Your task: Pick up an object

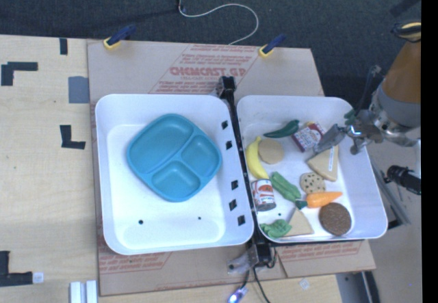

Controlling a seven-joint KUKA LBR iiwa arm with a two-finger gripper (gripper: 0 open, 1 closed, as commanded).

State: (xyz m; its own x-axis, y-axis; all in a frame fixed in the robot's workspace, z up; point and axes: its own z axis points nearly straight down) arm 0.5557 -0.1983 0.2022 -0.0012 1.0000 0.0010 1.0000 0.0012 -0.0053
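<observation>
Nothing is lifted yet: the claw [344, 136], fingers spread and holding nothing, hangs just above the cheese wedge [326, 164] lying in the right bin [369, 221], grasp and lift remaining.

The two white bins [109, 178] look like smooth, shiny plastic. The blue tray [174, 156] with three hollows looks like smooth plastic too, not very shiny. Under the bins lies a brown cardboard sheet [198, 69], dull and flat, with red print on it. The bench [41, 178] around it looks like pale wood. The banana [255, 160] and the carrot [323, 198] look like smooth toy plastic. The little can [264, 195] has a shiny paper-like label.
</observation>
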